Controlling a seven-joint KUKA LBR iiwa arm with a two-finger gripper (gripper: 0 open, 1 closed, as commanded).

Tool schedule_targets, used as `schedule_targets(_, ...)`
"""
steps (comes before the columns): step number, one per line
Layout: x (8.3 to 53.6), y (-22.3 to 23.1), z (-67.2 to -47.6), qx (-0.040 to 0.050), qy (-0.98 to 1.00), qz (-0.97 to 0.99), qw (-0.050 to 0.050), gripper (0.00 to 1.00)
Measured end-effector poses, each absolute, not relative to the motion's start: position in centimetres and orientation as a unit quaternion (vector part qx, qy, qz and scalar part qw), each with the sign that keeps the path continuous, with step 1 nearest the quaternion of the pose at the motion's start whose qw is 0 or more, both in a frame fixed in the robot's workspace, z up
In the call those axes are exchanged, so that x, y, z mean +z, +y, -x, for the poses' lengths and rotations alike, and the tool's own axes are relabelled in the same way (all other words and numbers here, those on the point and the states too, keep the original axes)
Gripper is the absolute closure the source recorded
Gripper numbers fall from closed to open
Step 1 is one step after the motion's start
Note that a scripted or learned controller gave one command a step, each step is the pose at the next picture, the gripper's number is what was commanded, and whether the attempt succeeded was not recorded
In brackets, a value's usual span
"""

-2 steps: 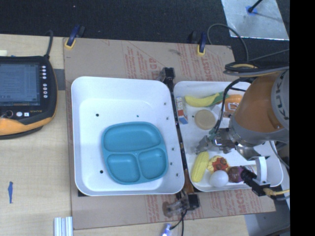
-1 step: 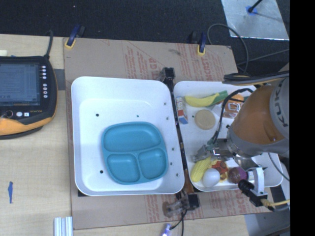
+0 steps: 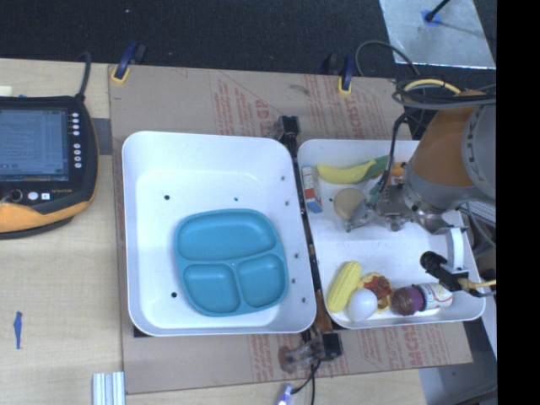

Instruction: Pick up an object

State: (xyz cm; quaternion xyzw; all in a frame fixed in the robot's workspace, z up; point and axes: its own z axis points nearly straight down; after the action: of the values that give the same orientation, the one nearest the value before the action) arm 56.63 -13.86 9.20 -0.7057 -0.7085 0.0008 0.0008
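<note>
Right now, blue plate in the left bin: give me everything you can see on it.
The blue plate is a light-blue, rounded-rectangle divided plate, plastic by its look, with three compartments: one wide section across the far side and two smaller ones on the near side. It lies flat and right side up on the floor of the left bin, toward the bin's near half, turned slightly askew to the walls. Only the bin floor touches it. The gripper is over the right bin.

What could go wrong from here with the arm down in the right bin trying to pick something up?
The hand sits low beside the round tan object near the yellow banana; closing there might nudge the tan object away rather than catch it. The yellow corn cob, white ball and dark purple round fruit crowd the shallow white right bin's near edge, so a grasp there could catch two things or push one out.
</note>
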Motion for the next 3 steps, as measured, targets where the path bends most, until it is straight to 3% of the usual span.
schedule_targets(1, 17.1, -18.8, -63.1, 0.0003, -0.709, 0.706, 0.0, 0.0)
schedule_targets(2, 12.2, -20.9, -65.7, -0.0004, -0.709, 0.705, 0.003, 0.0)
schedule_targets(3, 9.3, -14.7, -65.4, 0.0007, -0.709, 0.705, 0.0, 0.0)
